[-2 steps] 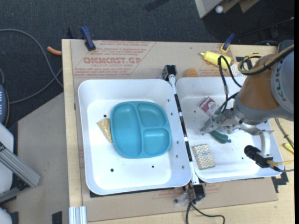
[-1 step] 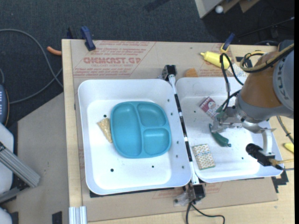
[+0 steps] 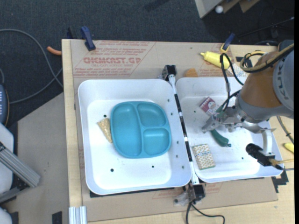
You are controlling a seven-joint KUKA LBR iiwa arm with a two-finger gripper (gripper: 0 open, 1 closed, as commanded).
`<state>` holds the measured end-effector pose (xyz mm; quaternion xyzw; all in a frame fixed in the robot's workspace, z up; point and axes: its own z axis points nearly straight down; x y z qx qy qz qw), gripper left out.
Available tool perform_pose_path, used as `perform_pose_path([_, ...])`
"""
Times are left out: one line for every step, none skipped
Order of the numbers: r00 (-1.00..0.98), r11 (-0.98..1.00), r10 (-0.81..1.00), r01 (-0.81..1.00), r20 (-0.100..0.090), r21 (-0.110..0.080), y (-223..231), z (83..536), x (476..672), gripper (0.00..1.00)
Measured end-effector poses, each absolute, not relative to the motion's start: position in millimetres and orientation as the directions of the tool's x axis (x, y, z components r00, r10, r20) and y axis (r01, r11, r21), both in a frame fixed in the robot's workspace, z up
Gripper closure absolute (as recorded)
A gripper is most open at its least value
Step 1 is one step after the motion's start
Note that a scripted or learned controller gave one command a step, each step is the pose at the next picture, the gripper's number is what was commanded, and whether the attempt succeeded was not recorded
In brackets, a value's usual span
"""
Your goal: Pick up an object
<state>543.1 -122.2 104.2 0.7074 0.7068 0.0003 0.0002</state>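
My gripper (image 3: 211, 123) is low in the right bin (image 3: 233, 171), reaching in from the right, its tip near the bin's middle. Just below and right of the tip, a dark green object (image 3: 220, 137) lies on the bin floor; I cannot tell whether it touches the gripper. A small red and white packet (image 3: 207, 104) rests just behind the gripper. Near the bin's front left lies a tan patterned square (image 3: 203, 156). In the left bin (image 3: 93, 97) sits a blue divided plate (image 3: 141, 128), and a tan sponge-like piece (image 3: 105, 127) pokes out from under its left edge.
The arm's grey and orange body (image 3: 264, 94) hangs over the right bin's back right part. Behind the bins, a yellow object (image 3: 212, 57) and a small orange piece (image 3: 190, 72) lie on the board. Blue clamps (image 3: 88, 37) hold the board's back edge.
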Motion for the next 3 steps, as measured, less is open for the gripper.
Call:
perform_pose_path([0.001, -0.001, 1.000, 1.000, 0.001, -0.003, -124.9, 84.1, 526.3, 0.00])
perform_pose_path([0.001, -0.001, 1.000, 1.000, 0.001, -0.001, -124.7, 94.1, 526.8, 1.00])
perform_pose_path([-0.001, 0.001, 1.000, 1.000, 0.001, 0.001, -43.5, 184.9, 550.1, 1.00])
